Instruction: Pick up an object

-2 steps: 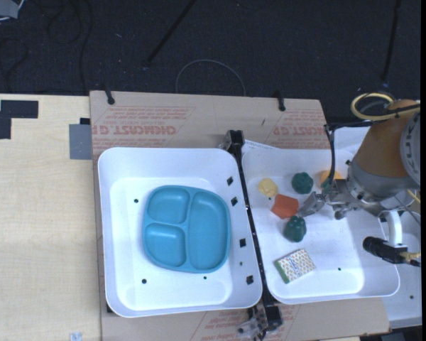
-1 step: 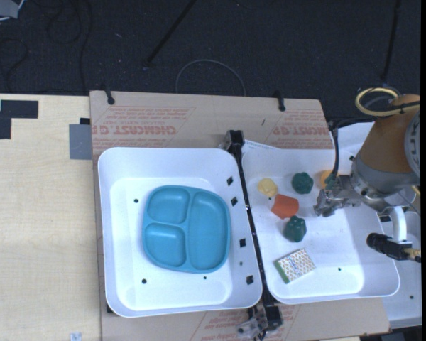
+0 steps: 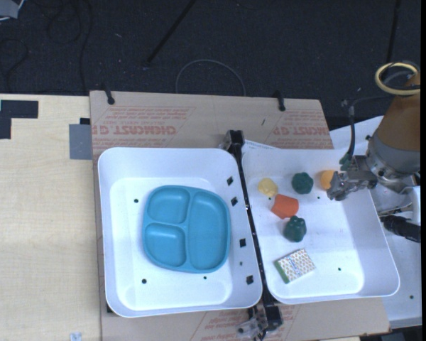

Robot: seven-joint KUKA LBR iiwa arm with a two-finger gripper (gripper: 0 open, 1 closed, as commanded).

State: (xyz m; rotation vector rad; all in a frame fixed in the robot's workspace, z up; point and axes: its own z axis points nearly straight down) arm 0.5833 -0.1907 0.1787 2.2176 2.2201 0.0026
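Note:
The right bin (image 3: 369,261) holds several small objects. A yellow piece (image 3: 268,187) lies near its left wall, with a dark green piece (image 3: 302,182) to its right. A red-orange piece (image 3: 285,206) and a second dark green piece (image 3: 295,228) lie below them. A speckled flat packet (image 3: 295,265) rests toward the front. A small orange object (image 3: 327,178) sits at the bin's far right side. My gripper (image 3: 339,189) is low over the bin, right beside that orange object, which it partly hides. I see nothing held.
The left bin (image 3: 121,176) holds a blue divided plate (image 3: 184,227). A black divider (image 3: 246,219) runs between the bins. My grey and orange arm (image 3: 399,130) comes in over the right bin's far right corner. Cardboard (image 3: 199,123) lies behind the bins.

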